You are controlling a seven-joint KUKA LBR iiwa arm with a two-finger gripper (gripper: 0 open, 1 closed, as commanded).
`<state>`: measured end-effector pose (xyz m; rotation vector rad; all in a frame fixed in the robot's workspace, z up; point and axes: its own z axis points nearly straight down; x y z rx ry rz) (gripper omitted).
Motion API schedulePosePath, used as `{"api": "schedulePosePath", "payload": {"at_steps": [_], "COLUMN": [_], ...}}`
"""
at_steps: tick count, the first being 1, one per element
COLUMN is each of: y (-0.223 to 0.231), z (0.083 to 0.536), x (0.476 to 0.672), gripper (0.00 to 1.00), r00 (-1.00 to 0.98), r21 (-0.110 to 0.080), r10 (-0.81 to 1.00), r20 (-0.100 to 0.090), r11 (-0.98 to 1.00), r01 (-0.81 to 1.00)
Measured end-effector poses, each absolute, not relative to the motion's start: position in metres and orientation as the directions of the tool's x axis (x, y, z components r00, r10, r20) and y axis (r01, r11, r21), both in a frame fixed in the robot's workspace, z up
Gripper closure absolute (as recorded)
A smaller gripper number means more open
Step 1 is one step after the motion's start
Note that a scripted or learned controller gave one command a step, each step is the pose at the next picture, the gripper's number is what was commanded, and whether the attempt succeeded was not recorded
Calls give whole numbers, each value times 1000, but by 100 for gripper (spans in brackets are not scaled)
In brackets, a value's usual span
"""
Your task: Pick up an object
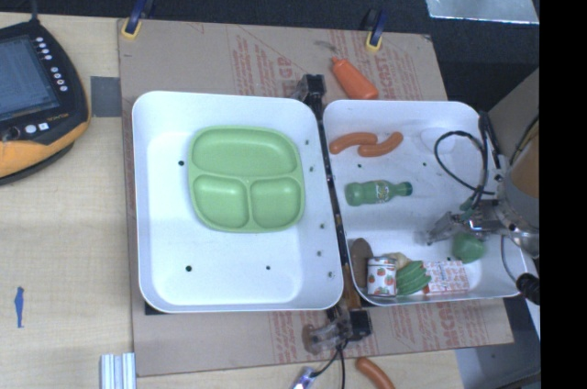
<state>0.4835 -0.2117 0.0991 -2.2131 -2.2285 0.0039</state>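
The gripper [456, 231] sits low in the right bin [413, 114], near that bin's right wall, with the arm coming in from the right edge. Its fingers look spread, one metal tip pointing left toward the bin's middle. A small green object [469, 248] lies just under and against the gripper, but whether it is pinched between the fingers I cannot tell.

All other places are given from the right bin. Inside it, near its upper left, lies a sausage [366, 144]. Below that, left of centre, a green bottle [377, 191] lies on its side. Along its lower wall rests a carton [382, 276] with a red and white print, a green leaf-shaped piece [410, 276] lying on it, and a dark brown item [359, 250] just to its left. A black cable [457, 160] loops over the upper right part.

Touching its left wall stands the left bin [156, 194], which holds a green divided plate [247, 179]. Just outside its upper wall lies a carrot [353, 79]. Well to the left, past the left bin, is a pendant [37, 98] with a screen.
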Motion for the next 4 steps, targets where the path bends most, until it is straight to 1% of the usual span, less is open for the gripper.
{"api": "schedulePosePath", "payload": {"at_steps": [1,2,3,4], "y": [-213,-200,-113,-63], "z": [109,132,95,201], "x": [484,554,594,581], "gripper": [100,100,100,100], "r00": [-12,-4,-7,-5], "r21": [-2,-2,-2,-1], "r10": [1000,1000,1000,1000], "r20": [-4,1,0,1], "r11": [12,4,7,5], "r01": [1000,1000,1000,1000]}}
